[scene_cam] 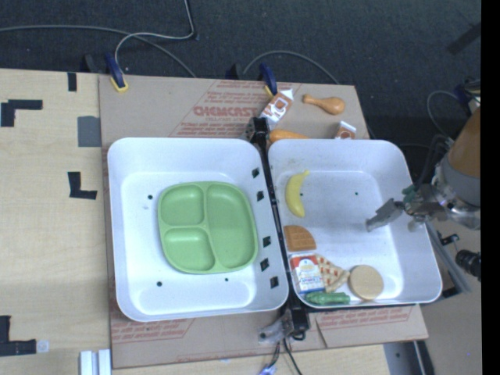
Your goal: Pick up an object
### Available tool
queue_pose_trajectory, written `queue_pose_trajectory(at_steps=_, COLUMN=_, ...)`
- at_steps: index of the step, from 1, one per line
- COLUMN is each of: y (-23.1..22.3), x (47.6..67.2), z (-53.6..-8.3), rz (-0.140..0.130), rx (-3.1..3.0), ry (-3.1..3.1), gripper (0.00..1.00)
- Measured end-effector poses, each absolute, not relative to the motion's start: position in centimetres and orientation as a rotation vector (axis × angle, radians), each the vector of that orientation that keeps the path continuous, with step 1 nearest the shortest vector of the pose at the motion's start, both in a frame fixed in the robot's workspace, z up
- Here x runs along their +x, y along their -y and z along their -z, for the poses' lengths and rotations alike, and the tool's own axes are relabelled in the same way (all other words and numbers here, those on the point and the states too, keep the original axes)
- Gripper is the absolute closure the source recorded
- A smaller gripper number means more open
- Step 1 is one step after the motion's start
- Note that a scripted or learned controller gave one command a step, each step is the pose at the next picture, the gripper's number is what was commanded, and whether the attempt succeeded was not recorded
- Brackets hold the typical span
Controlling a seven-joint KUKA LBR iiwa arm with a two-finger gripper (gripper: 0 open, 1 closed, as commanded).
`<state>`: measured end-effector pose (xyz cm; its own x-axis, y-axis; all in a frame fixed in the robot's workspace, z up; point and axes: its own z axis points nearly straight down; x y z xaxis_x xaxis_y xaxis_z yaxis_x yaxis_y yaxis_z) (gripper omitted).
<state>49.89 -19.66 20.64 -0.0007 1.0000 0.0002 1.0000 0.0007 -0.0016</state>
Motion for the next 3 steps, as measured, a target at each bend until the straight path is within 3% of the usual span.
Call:
queue_pose_trajectory(at_steps=1, y=11.1, x=52.4, z=-8.9, rz=0.008, rx=-2.224, ry=2.226, gripper=0.00)
queue_pose_trajectory(at_steps=2, y=9.9, x=59.0, z=-8.9, rz=0.009, rx=-2.227, ry=2.228, gripper=0.00)
queue_pose_trajectory(at_steps=3, y=10.3, x=63.1, z=-8.9, rz=0.008, rx=-2.224, ry=2.227, gripper=0.00)
